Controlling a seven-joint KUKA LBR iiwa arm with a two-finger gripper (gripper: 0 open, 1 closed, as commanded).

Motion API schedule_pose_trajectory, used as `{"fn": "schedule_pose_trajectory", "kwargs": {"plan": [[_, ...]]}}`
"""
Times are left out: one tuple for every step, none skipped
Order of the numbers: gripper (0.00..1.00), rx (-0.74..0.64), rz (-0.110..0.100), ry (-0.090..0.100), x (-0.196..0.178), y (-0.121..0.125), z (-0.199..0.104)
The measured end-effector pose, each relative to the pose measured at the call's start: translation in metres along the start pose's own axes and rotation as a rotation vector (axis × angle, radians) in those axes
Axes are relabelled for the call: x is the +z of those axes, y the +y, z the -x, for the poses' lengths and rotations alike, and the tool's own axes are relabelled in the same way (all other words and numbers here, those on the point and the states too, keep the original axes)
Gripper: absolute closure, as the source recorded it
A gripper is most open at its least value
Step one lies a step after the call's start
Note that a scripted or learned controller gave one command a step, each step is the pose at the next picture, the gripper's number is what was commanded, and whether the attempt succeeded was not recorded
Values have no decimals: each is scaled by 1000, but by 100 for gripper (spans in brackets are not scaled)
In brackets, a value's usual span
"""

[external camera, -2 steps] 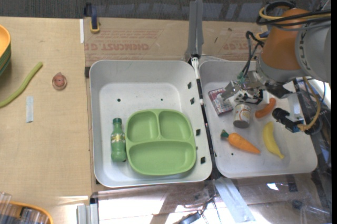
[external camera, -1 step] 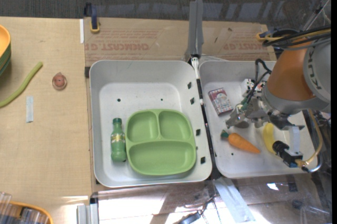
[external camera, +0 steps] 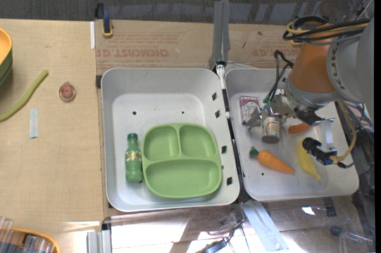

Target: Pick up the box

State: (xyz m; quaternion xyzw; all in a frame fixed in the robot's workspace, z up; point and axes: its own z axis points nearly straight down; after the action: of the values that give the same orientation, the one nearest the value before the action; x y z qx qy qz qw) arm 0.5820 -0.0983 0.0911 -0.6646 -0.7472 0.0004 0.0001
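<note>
The box is a small white carton with a red print, lying flat in the upper left of the right bin. My gripper is low over that bin, just right of and below the box, close against its lower right corner. The grey arm with its orange band reaches in from the right above it. A small cylindrical can-like piece sits right under the gripper; I cannot tell whether it is an object or part of the tool. Nothing is visibly lifted.
A carrot and a banana lie in the front of the right bin, with a small orange item near the wrist. The left bin holds a green divided plate and a green bottle.
</note>
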Motion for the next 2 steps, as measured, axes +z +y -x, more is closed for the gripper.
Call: {"fn": "schedule_pose_trajectory", "kwargs": {"plan": [[0, -81, 1, -1, -1, 53, 6], [100, -83, 0, -2, -10, 53, 7]]}}
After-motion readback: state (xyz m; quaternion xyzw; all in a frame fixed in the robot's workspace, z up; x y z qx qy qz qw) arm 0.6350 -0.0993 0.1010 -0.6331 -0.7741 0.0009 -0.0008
